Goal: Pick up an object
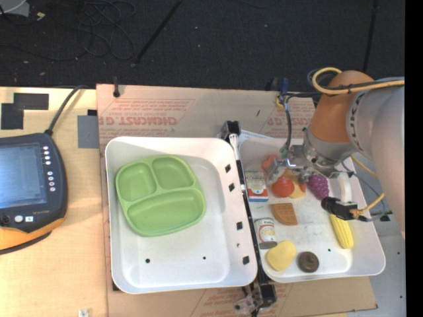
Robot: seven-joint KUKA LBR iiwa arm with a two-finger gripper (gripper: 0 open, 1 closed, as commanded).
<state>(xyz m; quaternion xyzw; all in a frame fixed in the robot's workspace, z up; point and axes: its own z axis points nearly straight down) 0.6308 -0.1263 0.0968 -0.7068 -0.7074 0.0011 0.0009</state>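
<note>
The gripper point(289, 167) hangs low over the right bin's point(370, 263) far edge, near a red tomato point(283, 187). I cannot tell how its fingers are set.

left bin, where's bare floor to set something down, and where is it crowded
Left bin: bare floor in front of the green divided plate and along its right wall. Right bin is crowded: tomato, grapes, corn, can, lemon, with the gripper over them.

A green 3-compartment tray point(160, 195) lies in the left bin point(125, 263). A touchscreen pendant point(26, 183), possibly a controller, rests left of it.
</note>
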